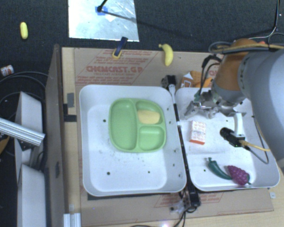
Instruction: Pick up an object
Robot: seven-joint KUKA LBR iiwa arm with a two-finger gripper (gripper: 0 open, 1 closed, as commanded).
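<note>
"CHEMCAST" on cardboard [114, 69] behind bins.

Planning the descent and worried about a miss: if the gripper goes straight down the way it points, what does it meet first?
Probably bare floor of the right bin: the gripper hangs just above the small white-and-orange packet, though depth is unclear.

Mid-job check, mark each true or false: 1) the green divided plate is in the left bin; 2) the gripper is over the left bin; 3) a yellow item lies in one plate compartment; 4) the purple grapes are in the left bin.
1) True: the green divided plate sits in the left bin.
2) False: the gripper is over the right bin.
3) True: a yellow item lies in the plate's upper right compartment.
4) False: the purple grapes are in the right bin, near its front edge.
</note>
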